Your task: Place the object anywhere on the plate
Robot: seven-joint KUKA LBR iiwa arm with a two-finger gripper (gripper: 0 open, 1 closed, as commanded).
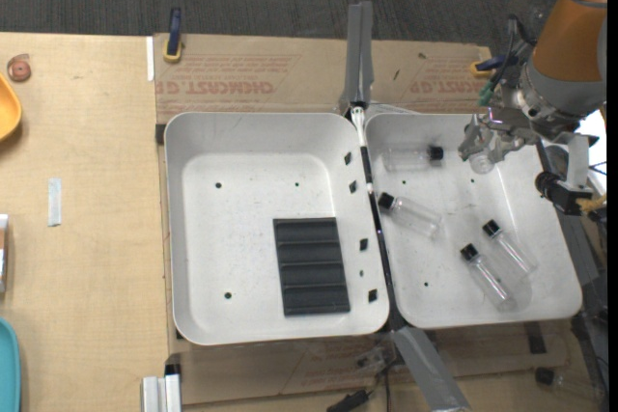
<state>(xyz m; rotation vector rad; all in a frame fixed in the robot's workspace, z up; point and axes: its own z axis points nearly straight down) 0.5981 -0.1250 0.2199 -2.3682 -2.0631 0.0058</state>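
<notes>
cardboard-covered counter [290, 77]; end effector [480, 148], grip unclear, hovering beside vial [410, 155]; judging: centring over it, carrying to dark plate [311, 266].

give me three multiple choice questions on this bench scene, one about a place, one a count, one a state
1. Where does the dark grey ridged rectangular plate lie?
A. left white bin
B. right white bin
C. on the cardboard

2. How many clear plastic vials with black caps lie in the right white bin?
A. two
B. four
C. six

3. How do the vials rest?
A. standing upright
B. lying on their sides
C. stacked on the plate

Answers:
1 A, the plate sits on the floor of the left white bin.
2 B, four black caps show, one by the gripper.
3 B, each vial, like this one, lies flat.
</notes>
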